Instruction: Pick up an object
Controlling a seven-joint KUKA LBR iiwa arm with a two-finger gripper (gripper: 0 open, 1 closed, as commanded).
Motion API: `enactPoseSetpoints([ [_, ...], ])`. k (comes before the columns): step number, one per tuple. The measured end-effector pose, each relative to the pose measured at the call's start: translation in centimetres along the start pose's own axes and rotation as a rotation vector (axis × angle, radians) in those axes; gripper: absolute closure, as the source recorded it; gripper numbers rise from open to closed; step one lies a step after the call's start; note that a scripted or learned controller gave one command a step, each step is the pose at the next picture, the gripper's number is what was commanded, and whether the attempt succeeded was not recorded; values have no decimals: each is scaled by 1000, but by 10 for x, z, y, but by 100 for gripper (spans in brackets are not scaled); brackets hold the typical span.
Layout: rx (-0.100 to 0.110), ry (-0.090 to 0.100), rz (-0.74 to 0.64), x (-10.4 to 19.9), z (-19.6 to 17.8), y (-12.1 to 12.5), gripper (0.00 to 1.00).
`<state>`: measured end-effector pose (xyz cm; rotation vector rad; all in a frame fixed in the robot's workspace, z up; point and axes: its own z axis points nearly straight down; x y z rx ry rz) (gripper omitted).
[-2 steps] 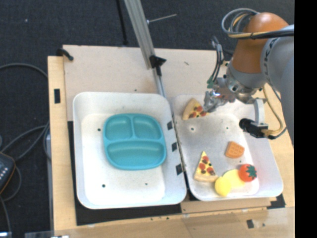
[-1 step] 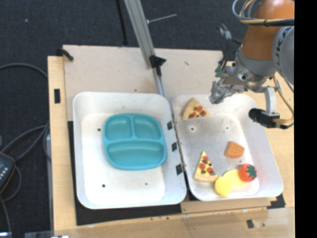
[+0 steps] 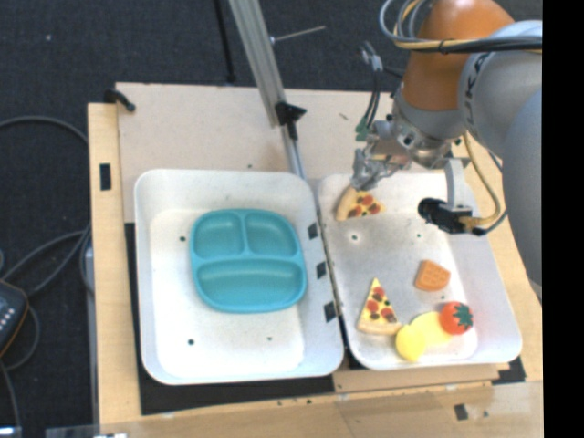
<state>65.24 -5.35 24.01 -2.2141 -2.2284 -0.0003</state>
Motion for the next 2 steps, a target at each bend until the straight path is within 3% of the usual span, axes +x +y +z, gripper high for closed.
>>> enactPoseSetpoints([
  [2,-2,1,0,95,-1,12,100],
])
